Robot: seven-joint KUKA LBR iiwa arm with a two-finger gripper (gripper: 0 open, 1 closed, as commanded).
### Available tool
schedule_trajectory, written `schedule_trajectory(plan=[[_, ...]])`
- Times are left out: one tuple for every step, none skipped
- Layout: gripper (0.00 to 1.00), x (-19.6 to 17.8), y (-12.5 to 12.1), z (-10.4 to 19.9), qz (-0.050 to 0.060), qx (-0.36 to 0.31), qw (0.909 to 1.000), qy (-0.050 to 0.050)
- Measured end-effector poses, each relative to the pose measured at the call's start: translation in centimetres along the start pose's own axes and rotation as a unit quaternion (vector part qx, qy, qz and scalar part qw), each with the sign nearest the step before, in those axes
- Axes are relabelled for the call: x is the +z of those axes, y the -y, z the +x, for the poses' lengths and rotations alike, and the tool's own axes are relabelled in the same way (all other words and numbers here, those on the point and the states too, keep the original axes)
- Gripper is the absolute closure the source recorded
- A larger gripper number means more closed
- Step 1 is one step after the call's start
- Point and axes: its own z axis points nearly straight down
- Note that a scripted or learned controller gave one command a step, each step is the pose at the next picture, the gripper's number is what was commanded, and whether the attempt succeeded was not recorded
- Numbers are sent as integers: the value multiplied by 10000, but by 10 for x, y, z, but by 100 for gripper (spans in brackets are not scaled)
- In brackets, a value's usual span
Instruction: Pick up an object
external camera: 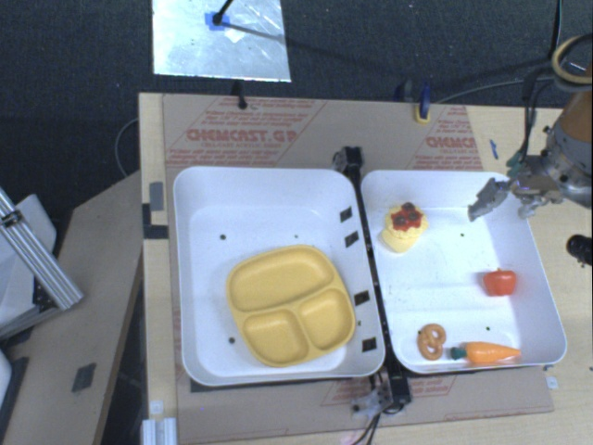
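So the bench (278,123) has the two white bins sitting side by side; the left bin (199,248) holds a yellow divided plate (290,302) with three compartments, sitting toward the 5 o'clock part of that bin, tilted a bit relative to the bin walls; the right bin (537,276) has all the small stuff; there's a little cupcake thing (404,226), pale yellow with red bits on top, up around 10 o'clock in that bin, close to the divider between the bins; a red tomato-looking piece (499,282) is over at roughly 3 o'clock, near the right wall; down at about 6 o'clock you've got a pretzel (431,340) and just beside it, on its 3 o'clock side, an orange carrot (491,350) lying flat with its green end pointing toward the pretzel; the two look nearly touching but I can't say for sure; the arm (574,142) comes in from the right, and the gripper (505,197) hovers over the 1 o'clock corner of the right bin; its fingers look spread apart with nothing between them; one dark finger (485,199) sticks out toward 8 o'clock, well apart from the cupcake thing and from the tomato-looking piece; a shiny foil sheet (220,26) lies on the dark floor at 12 o'clock beyond the bench.
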Motion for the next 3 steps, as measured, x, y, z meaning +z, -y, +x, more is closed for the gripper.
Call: schedule_trajectory(plan=[[0, -7, -2, 1, -59, -14, 10000, 12], [0, 35, 1, 2, -47, -5, 10000, 9], [0, 84, -8, 8, -52, -19, 10000, 9]])
